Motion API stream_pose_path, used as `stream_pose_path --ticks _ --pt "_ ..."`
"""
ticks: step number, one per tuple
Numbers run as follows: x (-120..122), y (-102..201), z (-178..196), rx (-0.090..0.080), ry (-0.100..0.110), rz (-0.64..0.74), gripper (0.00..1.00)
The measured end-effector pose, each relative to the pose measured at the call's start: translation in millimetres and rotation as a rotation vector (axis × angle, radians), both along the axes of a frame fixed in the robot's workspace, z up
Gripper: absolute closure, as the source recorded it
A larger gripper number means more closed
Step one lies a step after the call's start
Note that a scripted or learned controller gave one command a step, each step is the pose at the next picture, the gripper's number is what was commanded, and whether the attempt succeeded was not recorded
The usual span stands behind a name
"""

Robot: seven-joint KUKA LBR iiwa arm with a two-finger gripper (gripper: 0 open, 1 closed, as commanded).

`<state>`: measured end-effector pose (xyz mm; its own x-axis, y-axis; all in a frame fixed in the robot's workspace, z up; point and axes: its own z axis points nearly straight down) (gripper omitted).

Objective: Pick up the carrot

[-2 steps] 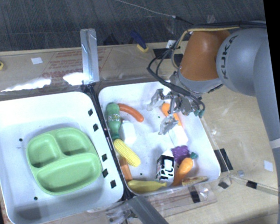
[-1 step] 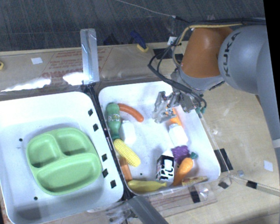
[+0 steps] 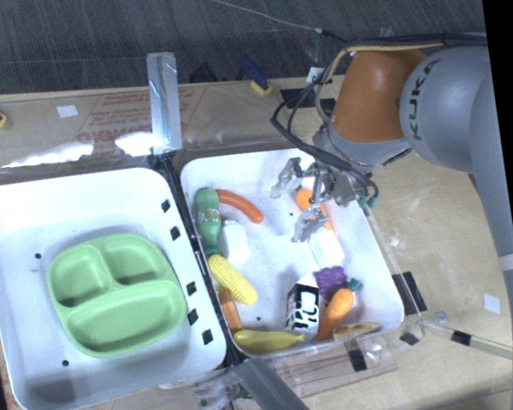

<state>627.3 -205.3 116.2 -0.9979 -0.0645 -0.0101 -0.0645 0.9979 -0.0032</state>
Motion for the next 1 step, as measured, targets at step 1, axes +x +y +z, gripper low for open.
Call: stream_pose_path --ticks 1 --pt "1.7 0.5 11.5 -0.002 -0.006 0.003 1.00"
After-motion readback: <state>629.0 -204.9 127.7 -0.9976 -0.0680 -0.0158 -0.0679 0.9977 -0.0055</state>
